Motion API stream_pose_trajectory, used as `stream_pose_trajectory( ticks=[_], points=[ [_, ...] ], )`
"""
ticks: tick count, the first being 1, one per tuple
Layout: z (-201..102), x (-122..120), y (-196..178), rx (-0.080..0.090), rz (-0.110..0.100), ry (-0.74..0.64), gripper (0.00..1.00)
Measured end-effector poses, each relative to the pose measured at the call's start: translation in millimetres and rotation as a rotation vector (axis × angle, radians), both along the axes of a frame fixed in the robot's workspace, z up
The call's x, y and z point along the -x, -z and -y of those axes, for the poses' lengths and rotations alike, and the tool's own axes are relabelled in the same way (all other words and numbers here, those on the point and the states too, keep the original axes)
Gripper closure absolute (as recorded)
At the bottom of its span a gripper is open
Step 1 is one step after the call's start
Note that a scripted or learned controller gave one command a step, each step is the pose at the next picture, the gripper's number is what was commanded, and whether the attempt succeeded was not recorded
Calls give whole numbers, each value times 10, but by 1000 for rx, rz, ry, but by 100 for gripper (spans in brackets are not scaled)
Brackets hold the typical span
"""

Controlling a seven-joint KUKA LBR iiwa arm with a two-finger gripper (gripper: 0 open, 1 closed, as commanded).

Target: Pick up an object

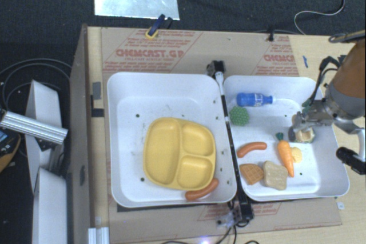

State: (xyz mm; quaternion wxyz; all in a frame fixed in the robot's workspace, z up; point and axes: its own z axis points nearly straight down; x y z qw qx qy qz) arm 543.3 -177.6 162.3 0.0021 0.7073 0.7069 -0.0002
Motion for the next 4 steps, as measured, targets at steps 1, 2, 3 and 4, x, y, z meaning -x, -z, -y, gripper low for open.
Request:
stream_pose_trajectory(
  ticks=[1,2,3,4],
  points=[
    [-21,-3,7,-2,-1,-2,0],
    [-188,262,260,-3,-2,-1,0],
    [149,311,779,-2,-1,-2,0],
    [198,566,781,-3,-2,-1,0]
  ],
)
